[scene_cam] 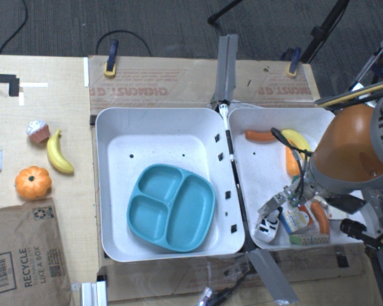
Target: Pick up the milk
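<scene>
End effector (282, 204) low in right bin (255, 171), fingers apparently spread beside milk carton (295, 219), nothing gripped.

Arm (357, 145) hides much of right bin (255, 171), covers part of the yellow banana (295, 139); gripper (287, 203) fingers unclear.

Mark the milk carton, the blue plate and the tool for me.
milk carton (295, 219): camera view, its printed front face.
blue plate (172, 207): camera view, the divider between compartments.
tool (276, 209): camera view, between its fingertips.
</scene>
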